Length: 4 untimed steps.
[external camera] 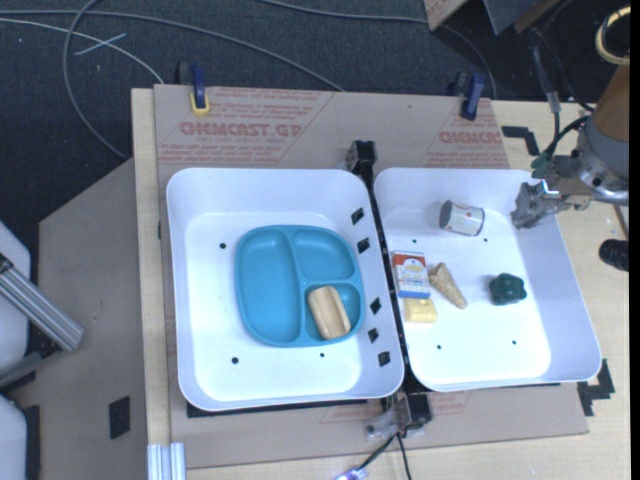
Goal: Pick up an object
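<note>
My gripper (527, 211) hangs over the right edge of the right bin (560, 268), above and to the right of a grey and white cylinder (462, 217). Nothing shows between its fingers. Below it in that bin lie a dark green lump (507, 288), a tan wedge (450, 287), a small red and white box (411, 273) and a yellow block (419, 311). The left bin (200, 268) holds a blue divided plate (270, 288) with a tan bread-like piece (329, 311) in its lower right compartment.
A black divider (372, 258) with clips runs between the two bins. Blue clamps (199, 86) hold the cardboard sheet at the back edge. Cables cross the dark floor at the back left.
</note>
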{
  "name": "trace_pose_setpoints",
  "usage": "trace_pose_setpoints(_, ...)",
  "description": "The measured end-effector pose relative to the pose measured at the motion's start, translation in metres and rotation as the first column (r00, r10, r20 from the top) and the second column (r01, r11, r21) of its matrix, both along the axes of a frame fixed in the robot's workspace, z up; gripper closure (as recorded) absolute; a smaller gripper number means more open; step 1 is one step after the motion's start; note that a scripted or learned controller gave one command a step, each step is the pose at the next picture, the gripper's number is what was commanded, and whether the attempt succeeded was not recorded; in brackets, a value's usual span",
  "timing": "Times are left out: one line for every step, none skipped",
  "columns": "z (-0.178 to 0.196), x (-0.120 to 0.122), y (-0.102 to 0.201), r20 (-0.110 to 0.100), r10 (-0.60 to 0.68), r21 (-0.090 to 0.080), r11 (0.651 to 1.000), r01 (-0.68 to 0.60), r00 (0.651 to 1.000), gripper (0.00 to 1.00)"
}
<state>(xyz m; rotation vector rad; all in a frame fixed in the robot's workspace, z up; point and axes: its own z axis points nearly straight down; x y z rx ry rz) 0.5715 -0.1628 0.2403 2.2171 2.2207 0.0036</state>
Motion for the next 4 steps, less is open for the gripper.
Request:
trace_pose_setpoints(0.008, 0.008, 0.051, -0.001, 0.005, 0.002, 1.000, -0.005, 1.000, 1.00)
trace_pose_setpoints(0.004, 0.018, 0.114, -0.004, 0.005, 0.003, 1.000, -0.005, 1.000, 1.00)
trace_pose_setpoints(0.009, 0.021, 0.167, -0.003, 0.004, 0.003, 1.000, -0.004, 1.000, 1.00)
trace_pose_setpoints(-0.012, 0.024, 0.226, -0.008, 0.005, 0.003, 1.000, -0.005, 1.000, 1.00)
